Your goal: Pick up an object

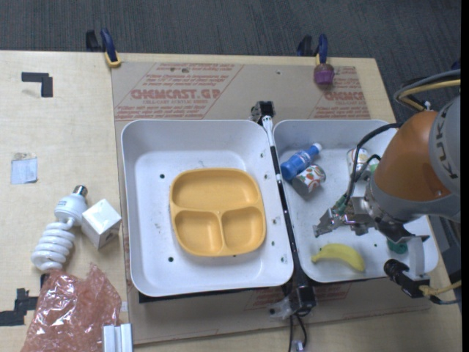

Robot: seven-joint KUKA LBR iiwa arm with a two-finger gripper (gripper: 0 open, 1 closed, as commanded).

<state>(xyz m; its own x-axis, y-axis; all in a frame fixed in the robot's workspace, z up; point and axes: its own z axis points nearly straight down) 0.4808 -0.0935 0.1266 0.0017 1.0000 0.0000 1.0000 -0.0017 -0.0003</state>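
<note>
In the right bin [304, 134] lie a yellow banana [339, 257] near the front, a small blue bottle with a white cap [299, 160] at the back left, and a small red and white can [311, 178] just in front of the bottle. My gripper [327, 222] hangs over the middle of this bin, its metal fingers pointing left. It sits just above and behind the banana and to the right of the can. Nothing shows between the fingers. The arm's grey and orange body [412, 167] hides the right part of the bin.
A yellow divided plate [217, 211] lies in the left bin [146, 174]. On the bench to the left are a spiral light bulb [60, 232], a white cube [101, 222] and crumpled pink plastic [69, 310]. A purple object [324, 73] sits on the board behind the bins.
</note>
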